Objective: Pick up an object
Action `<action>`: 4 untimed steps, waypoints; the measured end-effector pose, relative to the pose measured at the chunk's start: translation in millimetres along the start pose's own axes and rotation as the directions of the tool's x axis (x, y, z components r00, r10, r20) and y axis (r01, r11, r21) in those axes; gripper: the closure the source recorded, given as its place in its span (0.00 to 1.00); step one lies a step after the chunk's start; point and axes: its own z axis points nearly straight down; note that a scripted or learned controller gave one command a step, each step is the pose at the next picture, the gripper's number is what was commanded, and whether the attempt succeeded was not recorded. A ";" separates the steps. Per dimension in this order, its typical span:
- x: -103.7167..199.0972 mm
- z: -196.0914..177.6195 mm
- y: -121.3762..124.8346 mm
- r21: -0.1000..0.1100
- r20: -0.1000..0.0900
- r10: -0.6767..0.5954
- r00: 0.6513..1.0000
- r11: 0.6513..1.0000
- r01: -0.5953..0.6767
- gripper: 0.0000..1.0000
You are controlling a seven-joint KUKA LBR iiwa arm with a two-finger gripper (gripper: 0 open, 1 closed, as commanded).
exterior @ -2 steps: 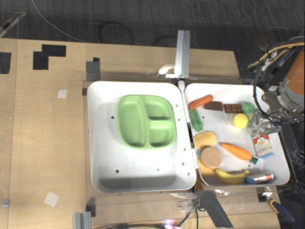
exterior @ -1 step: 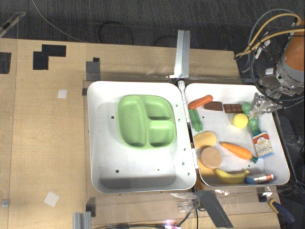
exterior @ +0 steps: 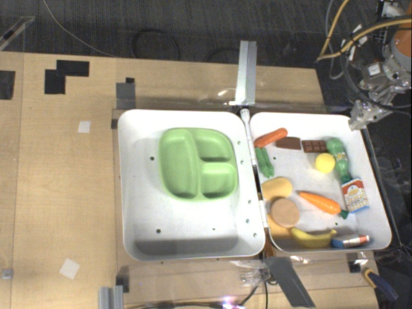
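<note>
The right bin holds several toy foods: an orange-red sausage, two brown chocolate pieces, a yellow lemon, a green bottle, a green pickle, a carrot, a banana, a round tan bun and a small carton. My gripper hangs at the bin's far right corner, above the rim and apart from every object. Nothing shows in it.
The left bin holds a green divided tray. A metal post stands behind the gap between the bins. Yellow and black cables loop beside the arm at the upper right. A red-capped tube lies by the right bin's front wall.
</note>
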 end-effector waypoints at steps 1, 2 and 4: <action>0.1 1.2 0.4 -0.002 0.001 0.001 1.000 1.000 -0.001 0.00; -1.7 146.6 96.0 -0.013 0.006 -0.186 0.982 0.982 0.186 0.00; -10.3 167.6 127.8 -0.005 0.005 -0.352 0.936 0.936 0.352 0.00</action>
